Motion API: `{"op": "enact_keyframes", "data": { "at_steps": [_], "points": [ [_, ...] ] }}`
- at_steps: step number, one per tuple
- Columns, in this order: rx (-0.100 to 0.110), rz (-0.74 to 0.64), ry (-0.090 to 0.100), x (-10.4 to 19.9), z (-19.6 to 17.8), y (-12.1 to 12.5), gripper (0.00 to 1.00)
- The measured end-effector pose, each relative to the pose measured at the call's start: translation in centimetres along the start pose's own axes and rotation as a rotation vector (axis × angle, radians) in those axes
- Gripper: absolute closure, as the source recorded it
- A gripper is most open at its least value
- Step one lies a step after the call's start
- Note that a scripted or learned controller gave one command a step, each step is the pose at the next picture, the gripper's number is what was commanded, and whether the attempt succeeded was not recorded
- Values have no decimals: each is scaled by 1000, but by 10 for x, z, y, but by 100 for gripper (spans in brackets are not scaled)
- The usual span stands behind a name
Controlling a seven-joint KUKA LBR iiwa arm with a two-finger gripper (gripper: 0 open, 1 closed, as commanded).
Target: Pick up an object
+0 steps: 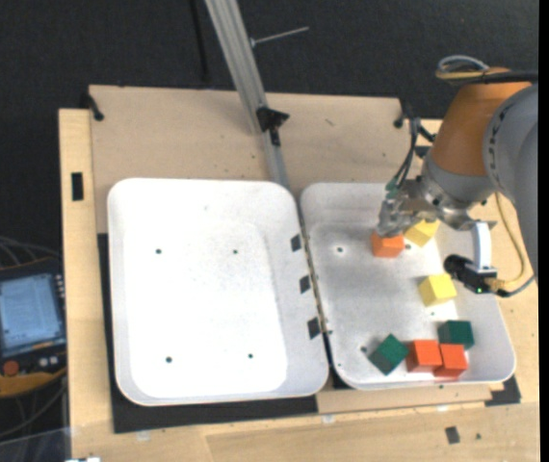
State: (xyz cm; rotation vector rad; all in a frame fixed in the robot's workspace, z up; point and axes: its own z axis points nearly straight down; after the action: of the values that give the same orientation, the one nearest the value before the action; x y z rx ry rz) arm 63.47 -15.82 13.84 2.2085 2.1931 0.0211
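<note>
My gripper (393,221) hangs over the upper part of the right bin (352,296). Directly below its tip lies an orange block (387,246), touching or nearly touching the fingertips. A yellow block (421,231) sits just to the right of the gripper, partly hidden by it. Lower in the same bin lie another yellow block (437,289), two green blocks (387,353) (457,333) and two orange-red blocks (426,354) (453,359). The wrist hides the fingers from above.
The left bin (202,287) stands beside the right one, joined by black clips (305,283). A slanted metal pole (246,75) rises behind the bins. A black cable connector (467,272) hangs from the arm over the right bin's right side. A teach pendant (19,316) lies at far left.
</note>
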Motion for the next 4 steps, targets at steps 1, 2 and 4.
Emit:
{"op": "enact_keyframes", "data": {
  "at_steps": [1, 2, 4],
  "points": [
    [24, -2, 9, -5, -47, -3, 100],
    [23, 0, 9, -13, -93, -4, 100],
    [29, -12, 11, 27, -147, -15, 100]
  ]
}}
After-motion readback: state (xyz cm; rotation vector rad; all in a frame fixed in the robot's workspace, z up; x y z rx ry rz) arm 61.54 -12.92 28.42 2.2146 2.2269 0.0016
